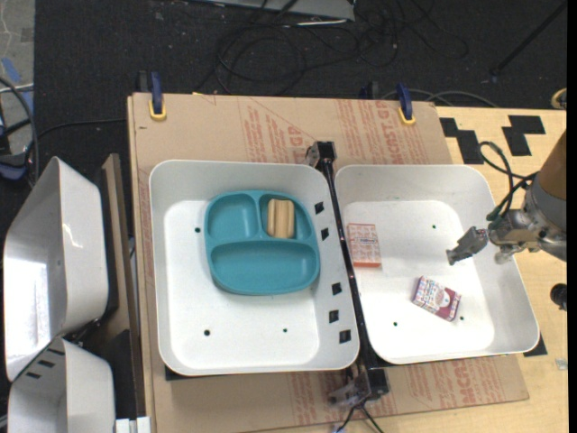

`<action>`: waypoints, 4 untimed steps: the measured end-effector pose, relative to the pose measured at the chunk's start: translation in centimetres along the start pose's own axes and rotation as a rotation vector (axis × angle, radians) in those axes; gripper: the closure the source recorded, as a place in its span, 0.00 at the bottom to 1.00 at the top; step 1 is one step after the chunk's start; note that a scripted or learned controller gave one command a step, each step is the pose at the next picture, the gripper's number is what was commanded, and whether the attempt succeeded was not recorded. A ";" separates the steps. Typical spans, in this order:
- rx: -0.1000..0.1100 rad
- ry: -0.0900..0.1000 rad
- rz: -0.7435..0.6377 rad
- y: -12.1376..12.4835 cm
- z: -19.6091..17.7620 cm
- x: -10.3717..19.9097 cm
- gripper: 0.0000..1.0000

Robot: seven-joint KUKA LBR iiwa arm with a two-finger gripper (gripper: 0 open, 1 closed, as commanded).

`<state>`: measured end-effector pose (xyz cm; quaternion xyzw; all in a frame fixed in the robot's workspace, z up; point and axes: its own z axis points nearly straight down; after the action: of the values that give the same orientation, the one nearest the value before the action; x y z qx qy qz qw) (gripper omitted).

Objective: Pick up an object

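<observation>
Approach step. Grey two-finger gripper (469,244) hovers over right white bin (505,332), finger gap unreadable, nothing seen held. Small purple-and-white packet (436,298) lies just below-left. Next, likely: descend, align w/ packet.

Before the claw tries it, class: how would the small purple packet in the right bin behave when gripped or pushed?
The purple packet lies flat and thin, so it probably slides rather than rolls. It looks small and likely light. Lying so low on the right bin floor, it may be hard to grip.
</observation>
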<state>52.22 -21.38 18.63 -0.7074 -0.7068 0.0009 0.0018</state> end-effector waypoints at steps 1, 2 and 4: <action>0.000 0.000 0.000 1.0 5.6 -0.1 0.00; -0.005 -0.002 0.000 1.1 4.3 -0.1 1.00; -0.006 -0.003 -0.004 1.3 -2.0 0.1 1.00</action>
<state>53.52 -21.25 20.65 -0.7059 -0.7083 -0.0004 -0.0014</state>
